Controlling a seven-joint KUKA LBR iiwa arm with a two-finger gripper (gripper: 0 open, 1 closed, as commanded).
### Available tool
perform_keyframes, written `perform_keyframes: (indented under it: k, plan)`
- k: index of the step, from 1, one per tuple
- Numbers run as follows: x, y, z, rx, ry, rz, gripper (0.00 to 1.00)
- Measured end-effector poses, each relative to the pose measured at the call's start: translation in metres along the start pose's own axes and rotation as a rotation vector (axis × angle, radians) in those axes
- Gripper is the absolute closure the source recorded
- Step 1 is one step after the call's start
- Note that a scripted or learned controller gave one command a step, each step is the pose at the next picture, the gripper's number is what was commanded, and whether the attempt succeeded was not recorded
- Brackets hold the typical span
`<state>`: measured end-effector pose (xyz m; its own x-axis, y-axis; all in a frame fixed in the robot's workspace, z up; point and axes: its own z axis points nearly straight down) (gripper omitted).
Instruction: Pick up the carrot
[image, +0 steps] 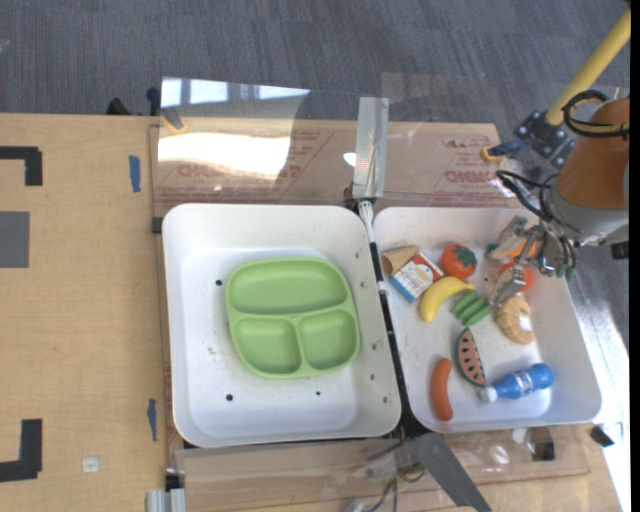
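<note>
The gripper (515, 262), its jaw state impossible to tell, hung with the carrot (519, 272) at its tips, bread (515, 320) and cucumber (470, 308) crowded just below.

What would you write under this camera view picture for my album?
Robot pincer hovering over toy food in the right bin, green plate in the left bin.

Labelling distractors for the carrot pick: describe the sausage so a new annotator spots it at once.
Take the right bin of the two and go to its near left corner. The sausage lies there, just below the watermelon slice and left of the blue bottle. It alone is a plain red-orange stick with rounded ends.
</note>
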<state>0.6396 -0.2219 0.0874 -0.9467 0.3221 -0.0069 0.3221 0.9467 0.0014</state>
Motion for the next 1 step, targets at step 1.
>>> perform_keyframes:
  k: [1]
  plan:
    - [-0.0039,0.0017,-0.0152,0.000,-0.015,-0.002,1.00]
